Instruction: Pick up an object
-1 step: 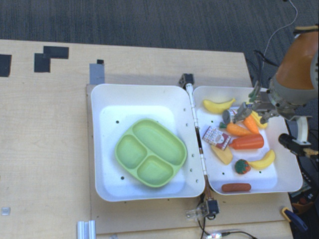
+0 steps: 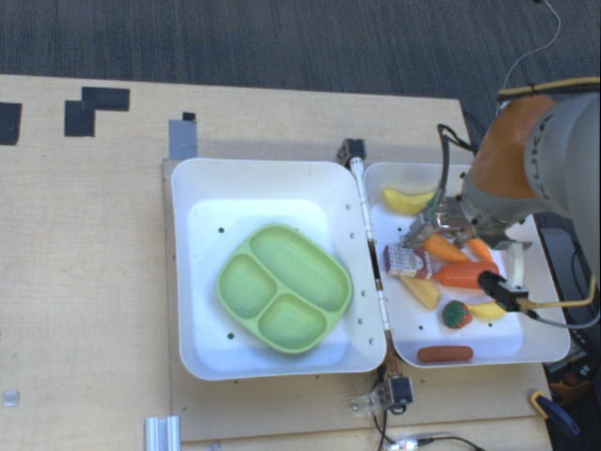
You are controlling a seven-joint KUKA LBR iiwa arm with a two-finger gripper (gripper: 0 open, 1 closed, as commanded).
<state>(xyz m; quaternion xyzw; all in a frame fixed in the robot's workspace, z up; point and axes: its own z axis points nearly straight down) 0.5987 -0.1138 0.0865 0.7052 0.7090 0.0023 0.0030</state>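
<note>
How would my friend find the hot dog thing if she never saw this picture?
Look at the right white bin, the one crowded with toy food. Go to its near edge, closest to the bottom of the picture. The sausage lies flat there by itself, a reddish-brown stick, darker and plainer than the orange and yellow pieces above it.

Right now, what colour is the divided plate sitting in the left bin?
Light green; the divided plate shows best in the camera view, lying in the left bin.

A pale wooden bench (image 2: 84, 252) stands on dark grey carpet (image 2: 282, 26), black tape patches (image 2: 94, 109) at its left.
</note>
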